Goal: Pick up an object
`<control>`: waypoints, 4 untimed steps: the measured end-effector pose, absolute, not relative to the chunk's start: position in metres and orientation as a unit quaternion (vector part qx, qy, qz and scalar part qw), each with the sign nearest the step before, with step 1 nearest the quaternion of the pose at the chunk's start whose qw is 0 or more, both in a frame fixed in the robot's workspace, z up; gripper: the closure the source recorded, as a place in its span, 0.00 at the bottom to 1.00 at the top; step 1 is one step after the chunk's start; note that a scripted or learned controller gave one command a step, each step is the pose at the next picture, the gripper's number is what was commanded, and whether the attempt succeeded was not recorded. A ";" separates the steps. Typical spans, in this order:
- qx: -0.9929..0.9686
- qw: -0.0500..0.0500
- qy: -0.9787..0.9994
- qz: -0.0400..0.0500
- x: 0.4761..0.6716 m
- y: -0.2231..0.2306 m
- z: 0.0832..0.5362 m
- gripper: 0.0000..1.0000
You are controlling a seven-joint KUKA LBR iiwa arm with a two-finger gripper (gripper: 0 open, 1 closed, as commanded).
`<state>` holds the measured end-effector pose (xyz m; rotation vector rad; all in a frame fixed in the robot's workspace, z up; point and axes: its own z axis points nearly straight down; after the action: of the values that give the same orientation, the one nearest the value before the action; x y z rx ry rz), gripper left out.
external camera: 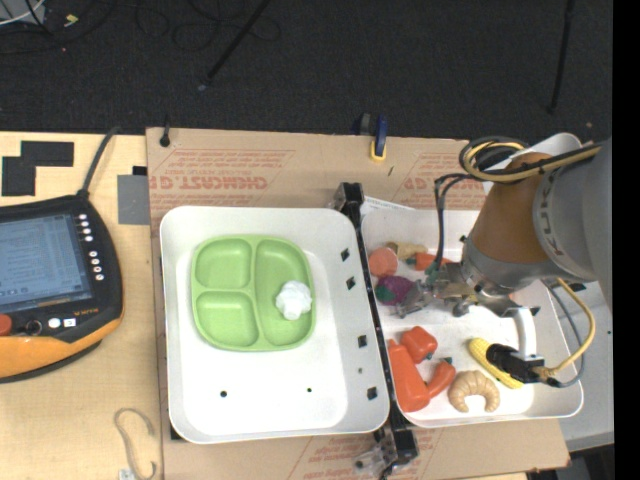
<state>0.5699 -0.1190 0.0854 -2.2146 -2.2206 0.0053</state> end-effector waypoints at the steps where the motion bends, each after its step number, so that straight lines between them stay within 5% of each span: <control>1: -0.708 0.003 -0.706 0.001 0.570 -0.121 0.097 1.00; 3: -0.707 0.001 -0.707 0.000 0.556 -0.124 0.210 1.00; 4: -0.708 0.000 -0.706 0.000 0.556 -0.126 0.228 1.00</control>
<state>0.5558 -0.1260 0.2283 -2.2229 -2.2190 0.0002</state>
